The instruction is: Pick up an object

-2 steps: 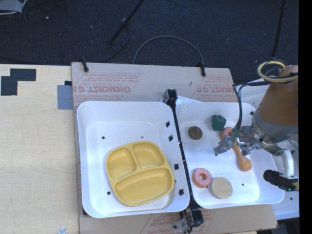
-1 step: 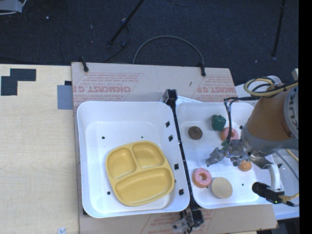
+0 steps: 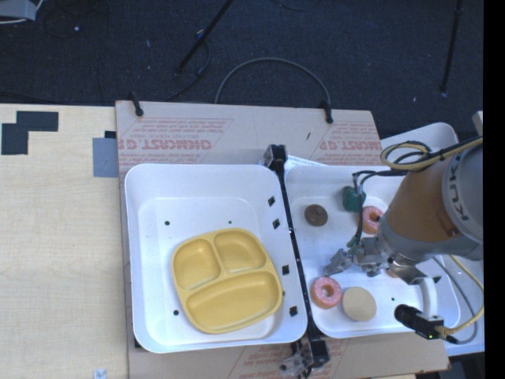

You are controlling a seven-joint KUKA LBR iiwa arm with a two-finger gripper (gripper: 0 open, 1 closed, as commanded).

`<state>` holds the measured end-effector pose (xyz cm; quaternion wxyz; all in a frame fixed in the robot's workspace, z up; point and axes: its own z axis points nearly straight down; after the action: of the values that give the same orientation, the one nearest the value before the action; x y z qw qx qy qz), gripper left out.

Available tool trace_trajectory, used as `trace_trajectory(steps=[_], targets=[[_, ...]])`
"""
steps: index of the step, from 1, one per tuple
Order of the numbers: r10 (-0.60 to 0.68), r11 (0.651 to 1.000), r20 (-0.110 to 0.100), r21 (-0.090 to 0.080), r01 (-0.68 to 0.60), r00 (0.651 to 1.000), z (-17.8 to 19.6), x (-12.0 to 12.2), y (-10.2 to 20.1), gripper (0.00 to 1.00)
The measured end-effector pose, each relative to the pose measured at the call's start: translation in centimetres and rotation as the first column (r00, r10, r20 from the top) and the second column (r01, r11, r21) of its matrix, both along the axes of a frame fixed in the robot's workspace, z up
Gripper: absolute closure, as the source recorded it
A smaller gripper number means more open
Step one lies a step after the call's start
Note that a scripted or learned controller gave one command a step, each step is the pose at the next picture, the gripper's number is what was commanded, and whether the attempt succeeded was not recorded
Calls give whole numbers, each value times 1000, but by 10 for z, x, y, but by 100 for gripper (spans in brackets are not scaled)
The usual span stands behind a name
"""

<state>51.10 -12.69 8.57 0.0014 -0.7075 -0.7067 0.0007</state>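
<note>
Fingers' state cannot be told at the gripper [image 3: 341, 262] above the pink donut [image 3: 325, 291]; probably light, stiff, toy-like, best pinched across its ring, right bin [image 3: 331, 181].

The single camera sat fixed high above the bench [image 3: 55, 235] and looked down at a slant, so the dark floor and its cables filled the top strip of the frame. It stood far enough off to take in both white bins whole. The arm [image 3: 430, 208] came in from the frame's right, and its gripper [image 3: 335, 264] hung low over the right bin [image 3: 331, 181]. From that gripper, the left bin [image 3: 150, 196] lay off toward the frame's left, across the divider, and the bare wooden bench stretched further on the same side. The cardboard sheet [image 3: 237, 133] under both bins ran away behind it, toward the frame's top.
</note>
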Motion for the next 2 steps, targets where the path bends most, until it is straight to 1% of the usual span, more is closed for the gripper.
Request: trace_trajectory(steps=[1, 2], targets=[[-5, 1000, 1, 0, 5, 1000, 13, 1, -1, 100], [-1, 1000, 3, -1, 1, 1000, 55, -2, -2, 100]])
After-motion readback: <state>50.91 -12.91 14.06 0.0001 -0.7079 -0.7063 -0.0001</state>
